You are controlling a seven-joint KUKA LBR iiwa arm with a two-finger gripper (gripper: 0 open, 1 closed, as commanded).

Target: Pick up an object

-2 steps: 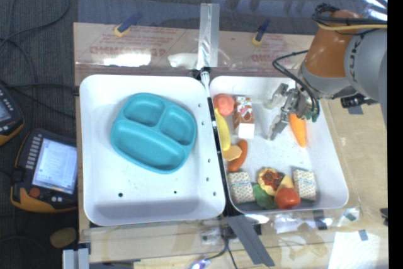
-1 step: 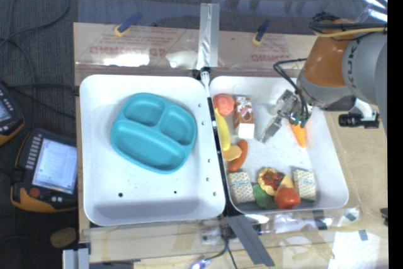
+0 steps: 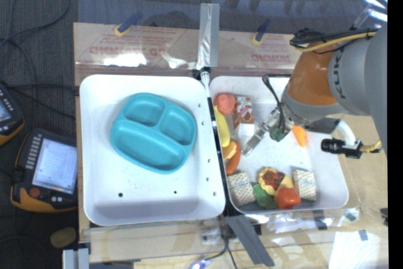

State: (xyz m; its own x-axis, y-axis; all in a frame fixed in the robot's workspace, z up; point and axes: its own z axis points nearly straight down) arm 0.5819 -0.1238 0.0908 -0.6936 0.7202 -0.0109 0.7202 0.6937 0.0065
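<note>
My gripper [image 3: 259, 133] hangs low over the middle of the right bin [image 3: 327, 164], reaching in from the right under the orange wrist band. Toy foods lie around it. A brown packet [image 3: 244, 110] and a red piece [image 3: 225, 102] are just up-left of it. Along the bin's left wall lie a yellow banana [image 3: 221, 126] and an orange-red fruit [image 3: 231, 154]. An orange carrot [image 3: 300, 135] sits right beside the gripper. I see nothing clearly held.
The bin's front row holds two wrapped crackers [image 3: 240, 187] [image 3: 305, 183], a green pepper [image 3: 263, 196], a red tomato [image 3: 287, 198] and a round topped piece [image 3: 271, 177]. The left bin [image 3: 101, 192] holds a blue divided plate [image 3: 154, 131]. A pendant [image 3: 44, 167] lies far left.
</note>
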